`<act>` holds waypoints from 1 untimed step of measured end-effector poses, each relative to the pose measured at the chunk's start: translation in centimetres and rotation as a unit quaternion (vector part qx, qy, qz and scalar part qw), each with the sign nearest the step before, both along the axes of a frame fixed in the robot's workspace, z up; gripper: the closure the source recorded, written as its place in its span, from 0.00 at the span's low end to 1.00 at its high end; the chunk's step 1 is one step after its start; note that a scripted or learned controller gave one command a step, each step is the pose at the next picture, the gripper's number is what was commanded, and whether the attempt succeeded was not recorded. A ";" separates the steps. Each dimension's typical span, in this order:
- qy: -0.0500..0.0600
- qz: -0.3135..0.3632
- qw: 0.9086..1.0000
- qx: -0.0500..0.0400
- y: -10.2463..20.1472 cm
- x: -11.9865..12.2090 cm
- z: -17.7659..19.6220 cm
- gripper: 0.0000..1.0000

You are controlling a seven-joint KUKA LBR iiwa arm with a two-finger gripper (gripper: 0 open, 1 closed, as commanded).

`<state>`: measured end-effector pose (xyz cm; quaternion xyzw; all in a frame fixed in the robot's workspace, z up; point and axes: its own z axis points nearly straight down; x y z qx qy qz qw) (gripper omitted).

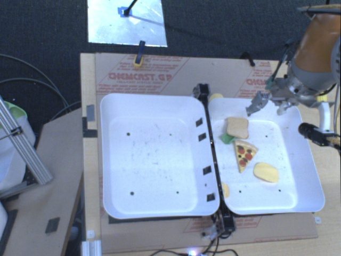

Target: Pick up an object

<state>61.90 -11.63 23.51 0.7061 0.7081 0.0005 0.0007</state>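
Four toy foods sit in the right bin [298, 159], any of them up for grabs. Right in the middle, a pizza slice [244, 154] with red pepperoni dots, its point aimed toward the near rim. Just behind it, a tan piece of bread [237, 127], and peeking out from under the bread's left corner, a small green piece [227, 138]. Off to the pizza's right and a touch nearer, a yellow lump [265, 172], lying apart from the slice. Down by the divider between the bins, a small yellow bit [225, 190] hugs the left wall.

Up at the far right corner of that bin, here is the tool [270, 104], hanging above the rim, its two grey fingers spread wide apart with nothing between them. It is well clear of the bread, the closest item to it. Above it, the grey wrist and the orange band of the arm [317, 41] lean in from the right.

The left bin [154, 153] lies alongside, both bins resting on a cardboard sheet [160, 73] over the table [58, 159].
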 end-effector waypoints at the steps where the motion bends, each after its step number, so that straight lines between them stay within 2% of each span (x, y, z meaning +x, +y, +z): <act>1: 0.005 -0.001 1.000 0.002 1.9 -5.6 -8.1 0.00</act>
